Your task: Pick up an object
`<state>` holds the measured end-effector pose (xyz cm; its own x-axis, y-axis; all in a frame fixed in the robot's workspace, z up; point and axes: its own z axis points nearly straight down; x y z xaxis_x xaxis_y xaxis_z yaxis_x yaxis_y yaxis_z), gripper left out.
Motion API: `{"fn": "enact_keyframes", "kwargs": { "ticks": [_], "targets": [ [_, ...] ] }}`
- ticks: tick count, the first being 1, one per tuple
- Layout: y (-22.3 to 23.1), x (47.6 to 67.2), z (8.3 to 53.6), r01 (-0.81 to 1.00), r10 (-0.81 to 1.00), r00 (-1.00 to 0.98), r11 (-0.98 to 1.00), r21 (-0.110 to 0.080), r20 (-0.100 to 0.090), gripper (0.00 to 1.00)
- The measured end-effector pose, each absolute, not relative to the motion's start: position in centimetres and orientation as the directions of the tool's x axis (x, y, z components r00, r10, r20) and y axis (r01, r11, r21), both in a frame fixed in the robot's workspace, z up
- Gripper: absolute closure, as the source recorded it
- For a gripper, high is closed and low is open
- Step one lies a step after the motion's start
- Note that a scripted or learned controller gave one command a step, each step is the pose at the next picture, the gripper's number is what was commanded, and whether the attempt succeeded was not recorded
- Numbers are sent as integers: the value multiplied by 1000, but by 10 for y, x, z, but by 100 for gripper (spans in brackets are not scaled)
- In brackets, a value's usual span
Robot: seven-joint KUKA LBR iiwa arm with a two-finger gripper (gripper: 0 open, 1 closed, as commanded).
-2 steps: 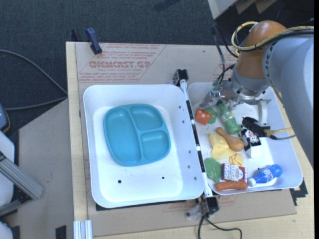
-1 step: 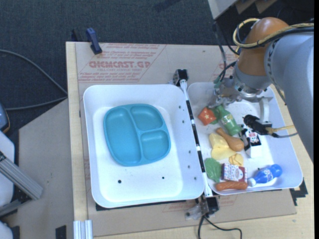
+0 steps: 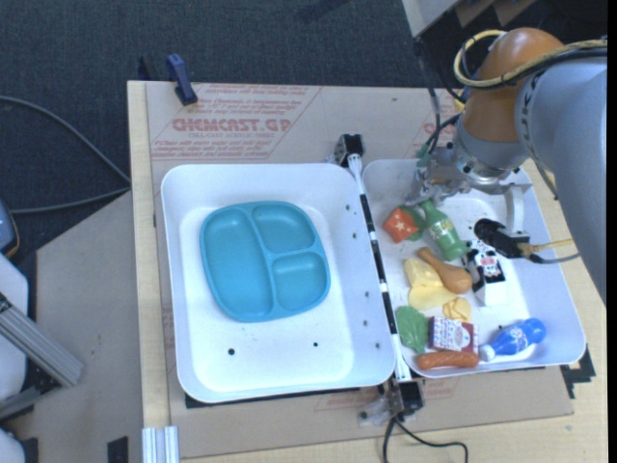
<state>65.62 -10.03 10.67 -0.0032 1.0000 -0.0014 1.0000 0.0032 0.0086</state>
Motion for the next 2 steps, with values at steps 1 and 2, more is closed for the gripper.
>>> {"fn": "enact_keyframes", "kwargs": {
  "ticks": [1, 2],
  "targets": [
    [-100, 657, 117, 1000, 1000, -4, 4, 11, -2, 100],
    [-37, 605, 185, 1000, 1000, -1, 1, -1, 1, 100]
  ]
}}
